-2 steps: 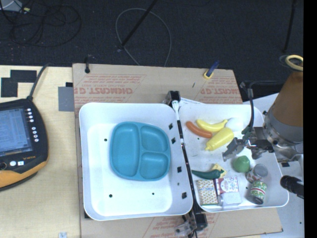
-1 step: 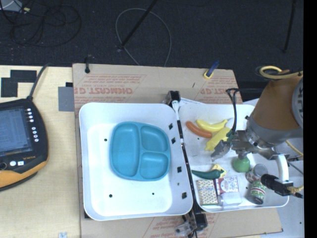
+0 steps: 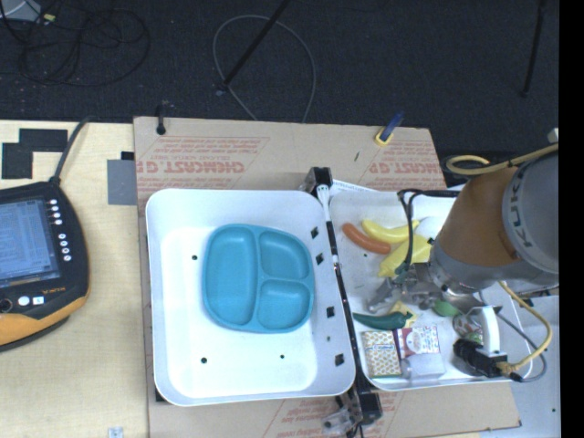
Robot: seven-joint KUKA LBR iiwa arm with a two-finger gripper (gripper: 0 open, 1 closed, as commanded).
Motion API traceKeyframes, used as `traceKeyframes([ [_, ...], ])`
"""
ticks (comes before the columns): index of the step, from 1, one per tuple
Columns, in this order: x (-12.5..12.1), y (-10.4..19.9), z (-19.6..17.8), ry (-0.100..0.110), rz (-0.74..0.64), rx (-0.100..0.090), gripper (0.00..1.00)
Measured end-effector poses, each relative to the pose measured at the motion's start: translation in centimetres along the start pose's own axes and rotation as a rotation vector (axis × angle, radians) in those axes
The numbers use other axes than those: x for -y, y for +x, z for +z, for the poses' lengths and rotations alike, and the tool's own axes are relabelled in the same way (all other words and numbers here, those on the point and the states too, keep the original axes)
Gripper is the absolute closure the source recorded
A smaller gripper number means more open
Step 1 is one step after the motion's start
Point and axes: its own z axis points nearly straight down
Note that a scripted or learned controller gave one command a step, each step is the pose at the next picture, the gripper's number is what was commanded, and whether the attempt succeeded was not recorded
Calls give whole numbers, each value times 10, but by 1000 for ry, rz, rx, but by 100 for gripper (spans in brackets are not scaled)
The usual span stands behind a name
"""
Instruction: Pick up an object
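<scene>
Two white bins [image 3: 173, 245] share the bench; over the right one's toy banana [image 3: 388, 234], light, slick, best pinched mid-curve, hangs the gripper [image 3: 401, 292], state unclear.

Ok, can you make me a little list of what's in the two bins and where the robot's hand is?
left bin: a blue plate with three sections, lying flat
right bin: banana, orange hot dog, green pepper, two small packets
hand: low over the right bin, just above the pepper
arm: reaches in from the right, over the right bin
holding anything: cannot tell
</scene>
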Motion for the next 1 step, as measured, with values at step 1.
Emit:
traceKeyframes([
  [1,29,16,-2,-5,3,2,0],
])
